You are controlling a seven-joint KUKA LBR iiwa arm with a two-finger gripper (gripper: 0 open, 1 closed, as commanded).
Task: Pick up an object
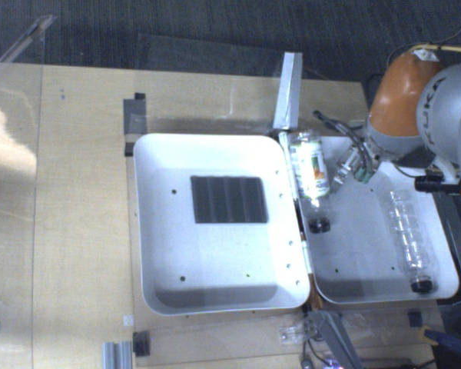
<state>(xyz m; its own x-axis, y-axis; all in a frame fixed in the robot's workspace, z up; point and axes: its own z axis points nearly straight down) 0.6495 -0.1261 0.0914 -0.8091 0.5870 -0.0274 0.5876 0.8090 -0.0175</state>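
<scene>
**Arm over right bin, fingers hard to read, two bottles in the tray**

The grey KUKA arm with the orange band (403, 91) reached in from the right, cut off by the frame edge, its bulk hiding the upper right corner of the shallow white right-hand bin (369, 283). The two-finger gripper (353, 164) sat low over the upper middle of that bin, tilted toward the left. It was small and cluttered with cables; whether it was clenched or released could not be told, and nothing was visibly between the fingers.

A clear plastic bottle with a green, white and orange label (309, 167) lay lengthwise along the right bin's left wall, just beside the gripper, contact unclear. Its dark cap (318, 225) pointed toward the near side. The top end blurred into the bin corner.

A second, fully transparent ribbed plastic bottle (407, 233) lay along the right side of the same bin, well apart from the gripper, nearly washed out against the white floor; its dark cap (421, 285) gave it away.

The shallow white left-hand bin (161, 206) held a dark ribbed rectangular patch (229, 199) on its floor, object or inset not tellable. A grey upright post (287, 91) stood behind the gap between bins. Hardware at the bottom edge was cropped.
</scene>
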